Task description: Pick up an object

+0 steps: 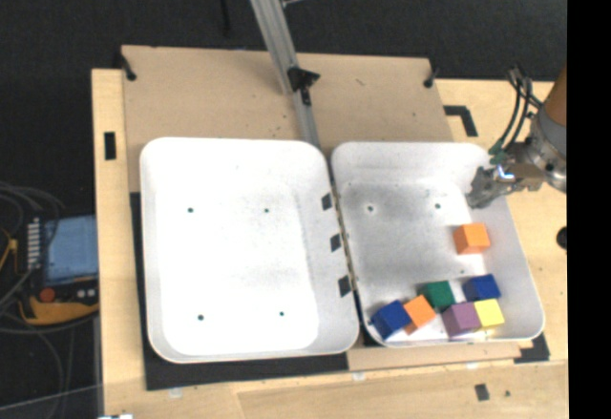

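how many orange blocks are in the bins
2, both in the right bin. One orange block lies alone near the bin's right wall; the other orange block sits in the cluster along the near edge, between a blue and a green block.

I see open floor across the upper right bin [401, 169]; blocks [441, 308] crowd its lower right corner, an orange block [472, 238] apart above them.

bench [110, 217]: light wood, with a brown board [277, 93] at the back
on bench: two white bins, left bin [239, 245] and right bin [410, 207], touching
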Robot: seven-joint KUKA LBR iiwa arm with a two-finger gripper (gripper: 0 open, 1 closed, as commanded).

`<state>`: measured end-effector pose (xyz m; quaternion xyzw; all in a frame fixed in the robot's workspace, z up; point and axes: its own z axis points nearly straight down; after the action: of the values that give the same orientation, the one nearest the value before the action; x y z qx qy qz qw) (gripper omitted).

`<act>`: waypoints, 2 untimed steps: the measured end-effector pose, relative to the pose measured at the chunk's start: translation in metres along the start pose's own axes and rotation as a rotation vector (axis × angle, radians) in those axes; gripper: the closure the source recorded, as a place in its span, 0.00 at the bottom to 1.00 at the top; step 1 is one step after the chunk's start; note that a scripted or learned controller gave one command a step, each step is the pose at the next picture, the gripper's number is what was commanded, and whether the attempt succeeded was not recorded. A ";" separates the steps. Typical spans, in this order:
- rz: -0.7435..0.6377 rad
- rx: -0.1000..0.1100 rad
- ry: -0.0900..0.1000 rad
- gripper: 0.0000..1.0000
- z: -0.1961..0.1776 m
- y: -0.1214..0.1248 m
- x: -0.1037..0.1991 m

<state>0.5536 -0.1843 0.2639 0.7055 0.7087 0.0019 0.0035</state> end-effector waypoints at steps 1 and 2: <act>-0.004 0.006 0.004 1.00 -0.008 0.002 0.052; -0.004 0.008 0.005 1.00 -0.013 0.006 0.106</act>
<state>0.5586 -0.0778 0.2762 0.7041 0.7101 0.0007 -0.0009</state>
